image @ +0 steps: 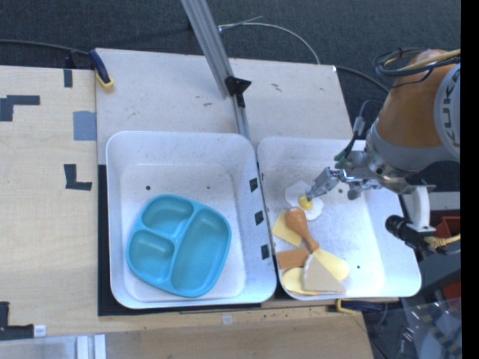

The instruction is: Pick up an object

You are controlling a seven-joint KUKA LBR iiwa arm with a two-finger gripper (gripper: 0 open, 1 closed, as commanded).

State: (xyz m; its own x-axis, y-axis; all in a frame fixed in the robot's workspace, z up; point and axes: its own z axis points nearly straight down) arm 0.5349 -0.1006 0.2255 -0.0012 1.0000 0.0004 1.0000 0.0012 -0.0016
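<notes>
Hand (314, 194) is low in the right bin (374, 275), reaching in from the right. Its tip sits right at the toy fried egg (307, 203), a white piece with a yellow yolk, near the bin's left-centre. Can't tell from this angle whether the hand is wide or narrow, or whether anything is gripped. Nothing visibly lifted.

Other candidates in the right bin, all clustered at the lower left, just below the egg:
- toy drumstick (301, 227), tan/orange, lying diagonal, overlapping the yellow slice (283, 229)
- brown block (292, 259) under the drumstick's lower end
- pale wedge (323, 277) on a yellow piece, near the front wall

Left bin (120, 200) holds a blue divided plate (179, 244), flat, well apart from the hand.

Progress, my read: approach is done and the hand is at grasp height on or beside the egg. Still to do: close, confirm the hold, lift clear of the bin. The egg looks flat and thin, so I'd expect a slip or miss to be quite possible. The drumstick is close enough that a wide closure might nudge it.
</notes>
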